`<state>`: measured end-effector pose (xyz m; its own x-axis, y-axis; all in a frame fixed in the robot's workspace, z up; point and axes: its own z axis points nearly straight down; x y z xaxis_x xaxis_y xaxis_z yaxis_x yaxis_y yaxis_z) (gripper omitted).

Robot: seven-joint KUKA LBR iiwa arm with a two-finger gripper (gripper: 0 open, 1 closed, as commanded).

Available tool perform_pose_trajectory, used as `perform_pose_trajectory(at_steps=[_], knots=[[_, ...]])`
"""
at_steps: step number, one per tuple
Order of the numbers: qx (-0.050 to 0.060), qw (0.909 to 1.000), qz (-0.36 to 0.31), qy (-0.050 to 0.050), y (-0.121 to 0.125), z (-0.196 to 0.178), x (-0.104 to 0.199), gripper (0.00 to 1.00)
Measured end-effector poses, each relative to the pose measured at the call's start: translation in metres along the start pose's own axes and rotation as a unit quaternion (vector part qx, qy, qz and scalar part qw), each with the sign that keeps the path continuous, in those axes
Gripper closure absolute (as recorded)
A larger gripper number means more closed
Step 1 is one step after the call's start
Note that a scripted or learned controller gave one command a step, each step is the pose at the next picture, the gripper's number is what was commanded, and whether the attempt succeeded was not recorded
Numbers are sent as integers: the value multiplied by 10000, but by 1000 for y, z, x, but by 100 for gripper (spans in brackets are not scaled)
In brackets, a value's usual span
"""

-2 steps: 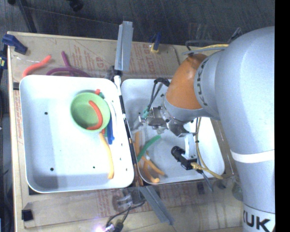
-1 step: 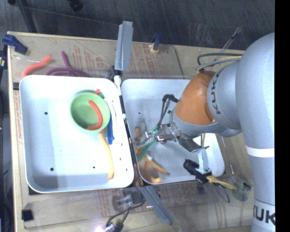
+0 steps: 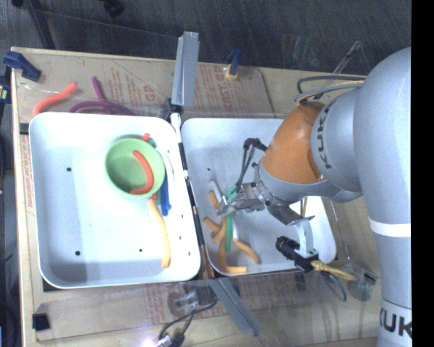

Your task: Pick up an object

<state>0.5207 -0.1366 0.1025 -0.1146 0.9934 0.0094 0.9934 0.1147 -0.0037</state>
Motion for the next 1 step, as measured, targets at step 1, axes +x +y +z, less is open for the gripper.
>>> perform_pose_trajectory(at_steps=[1], knots=[[-6,9981,610,-41,34,-89,81,100]])
